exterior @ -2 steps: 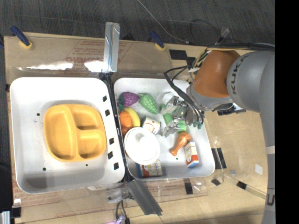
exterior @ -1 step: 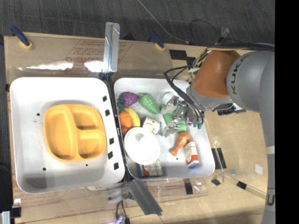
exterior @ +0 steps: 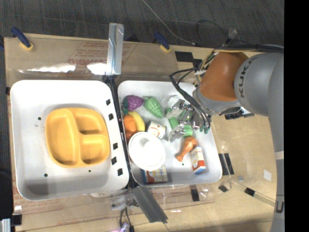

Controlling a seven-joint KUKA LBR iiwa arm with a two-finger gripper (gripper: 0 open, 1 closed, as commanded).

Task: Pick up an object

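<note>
The hand [exterior: 186, 123] hangs low in the right bin [exterior: 212, 166]; whether it grips anything I cannot tell. Just beside it lie a drumstick [exterior: 186, 149], carton [exterior: 197, 160], white bowl [exterior: 146, 151], orange [exterior: 129, 123], banana [exterior: 138, 121], grapes [exterior: 133, 102] and green vegetable [exterior: 154, 107]. The left bin [exterior: 24, 129] holds a yellow tray [exterior: 77, 136]

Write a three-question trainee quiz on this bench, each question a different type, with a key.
1. True or false: the yellow divided tray lies in the left bin.
2. Which item lies nearest the gripper? A) purple grapes B) orange drumstick toy C) white bowl
3. Fill in: the arm reaches into the ____ bin.

Key: 1 true; 2 B; 3 right.
</note>
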